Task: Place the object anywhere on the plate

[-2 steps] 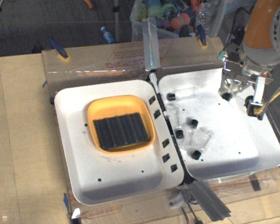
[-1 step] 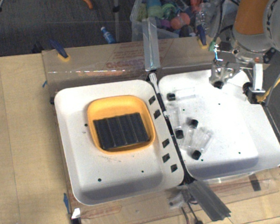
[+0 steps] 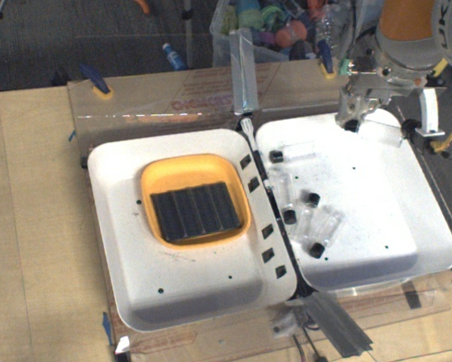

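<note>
An orange square plate (image 3: 155, 181) lies in the left bin (image 3: 132, 284), with a black ridged slab (image 3: 195, 211) covering most of its floor. Several clear vials with black caps lie in the left half of the right bin (image 3: 392, 214): one vial (image 3: 290, 156) near the back and a cluster of vials (image 3: 316, 227) near the middle. My gripper (image 3: 352, 121) hangs over the back edge of the right bin, well right of the vials and far from the plate. I see nothing in it.
A row of black clips (image 3: 262, 212) runs along the divider between the two bins. Behind the bench stands a clear tub of colourful toys (image 3: 287, 7). A white cable connector (image 3: 429, 112) hangs beside the arm at the right.
</note>
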`<action>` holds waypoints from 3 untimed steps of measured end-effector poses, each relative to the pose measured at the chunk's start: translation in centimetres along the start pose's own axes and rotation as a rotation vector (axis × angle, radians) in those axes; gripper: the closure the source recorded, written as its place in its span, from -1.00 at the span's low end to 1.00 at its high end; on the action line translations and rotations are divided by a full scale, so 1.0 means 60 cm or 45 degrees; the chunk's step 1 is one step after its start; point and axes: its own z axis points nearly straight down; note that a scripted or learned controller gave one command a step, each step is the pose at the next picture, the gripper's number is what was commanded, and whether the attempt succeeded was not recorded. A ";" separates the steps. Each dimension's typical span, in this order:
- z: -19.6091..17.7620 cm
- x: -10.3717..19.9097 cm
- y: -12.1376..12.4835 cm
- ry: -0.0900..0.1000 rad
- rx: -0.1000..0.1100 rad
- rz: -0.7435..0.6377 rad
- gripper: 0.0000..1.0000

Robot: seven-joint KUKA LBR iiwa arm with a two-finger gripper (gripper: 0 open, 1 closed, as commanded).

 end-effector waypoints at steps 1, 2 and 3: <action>-0.039 -0.016 0.001 -0.001 0.000 -0.043 1.00; -0.065 -0.054 0.005 -0.001 0.000 -0.075 1.00; -0.101 -0.111 0.012 -0.001 -0.001 -0.079 1.00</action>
